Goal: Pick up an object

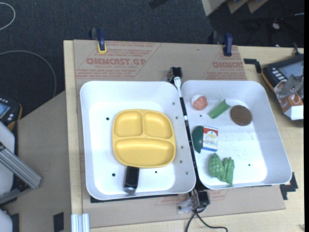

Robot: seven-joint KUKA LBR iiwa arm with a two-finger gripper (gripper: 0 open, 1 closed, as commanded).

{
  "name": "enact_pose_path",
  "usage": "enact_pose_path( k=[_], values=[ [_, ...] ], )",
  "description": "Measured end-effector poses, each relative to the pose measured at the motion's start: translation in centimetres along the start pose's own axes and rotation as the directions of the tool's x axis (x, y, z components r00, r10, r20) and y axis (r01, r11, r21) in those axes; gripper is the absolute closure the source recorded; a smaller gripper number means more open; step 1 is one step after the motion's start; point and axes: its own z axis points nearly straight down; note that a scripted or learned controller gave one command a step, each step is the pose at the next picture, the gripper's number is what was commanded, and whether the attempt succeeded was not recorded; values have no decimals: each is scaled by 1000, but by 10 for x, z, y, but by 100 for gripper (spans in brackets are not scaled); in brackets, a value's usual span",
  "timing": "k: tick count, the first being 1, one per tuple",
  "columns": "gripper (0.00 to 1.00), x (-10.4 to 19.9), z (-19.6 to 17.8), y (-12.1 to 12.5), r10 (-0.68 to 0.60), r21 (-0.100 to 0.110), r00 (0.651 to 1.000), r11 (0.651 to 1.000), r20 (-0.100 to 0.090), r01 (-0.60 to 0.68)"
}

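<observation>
Gripper point(291, 92): open or closed, cannot tell. Disc point(240, 115) nearest, to left; flat, low, likely to slip grasp.

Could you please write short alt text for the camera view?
Two white bins sit side by side: the left bin holds a yellow divided plate and a dark cylinder; the right bin holds a brown disc, green toys and a small carton.

Two white bins point(96, 178) are set on a brown board point(145, 57), which is held by blue clamps point(101, 38).
</observation>
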Motion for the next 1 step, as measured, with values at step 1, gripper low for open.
enact_pose_path(
  k=[1],
  values=[
    [100, 52, -168, -1, -7, -35, 1000, 999, 11, 8]
  ],
)
